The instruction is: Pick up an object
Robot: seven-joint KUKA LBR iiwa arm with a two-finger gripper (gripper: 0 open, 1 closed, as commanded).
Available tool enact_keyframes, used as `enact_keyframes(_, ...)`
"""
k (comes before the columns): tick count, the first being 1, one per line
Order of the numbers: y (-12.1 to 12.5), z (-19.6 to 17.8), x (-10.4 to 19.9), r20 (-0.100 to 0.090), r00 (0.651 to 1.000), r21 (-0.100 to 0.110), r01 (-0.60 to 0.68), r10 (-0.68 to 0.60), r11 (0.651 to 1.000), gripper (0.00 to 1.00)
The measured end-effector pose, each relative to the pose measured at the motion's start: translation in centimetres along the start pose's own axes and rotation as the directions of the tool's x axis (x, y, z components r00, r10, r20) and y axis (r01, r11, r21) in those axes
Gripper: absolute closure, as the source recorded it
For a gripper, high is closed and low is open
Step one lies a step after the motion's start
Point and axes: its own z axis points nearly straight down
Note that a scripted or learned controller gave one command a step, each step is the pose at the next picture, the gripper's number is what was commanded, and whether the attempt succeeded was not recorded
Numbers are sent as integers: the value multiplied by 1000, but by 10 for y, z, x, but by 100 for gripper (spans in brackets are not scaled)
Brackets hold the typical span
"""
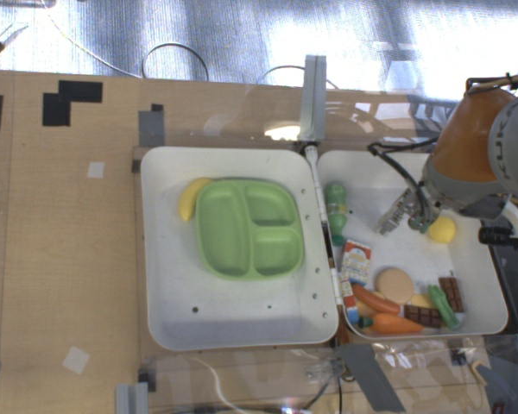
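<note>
Jaws: state cannot be told; the gripper is seen at a slant above the right bin, its metal tip blurred, nothing visibly between its tips.

Arm: grey with orange band, entering from the right, over the right bin's upper part.

Right bin contents:
- yellow lemon-like object, just beside the gripper, to its right.
- green bottle-shaped object, against the bin's left wall.
- small white-and-red carton, below the gripper.
- round tan disc, right of the carton.
- orange carrot and red sausage-like piece, along the lower edge.
- brown chocolate bars, with a green pod-like piece touching them, lower right corner.

Left bin:
- green divided plate, centre.
- yellow banana, partly tucked under the plate's upper left rim.
</note>
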Motion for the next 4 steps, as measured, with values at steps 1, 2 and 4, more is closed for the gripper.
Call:
enact_keyframes(1, -23, -108, -50, 1, 924, 4, 382, -382, 924, 100)
enact_keyframes(2, -22, -105, -48, -5, 923, 3, 384, -384, 923, 0)
enact_keyframes(4, -33, -12, -59, 9, 911, 3, 413, -413, 911, 100)
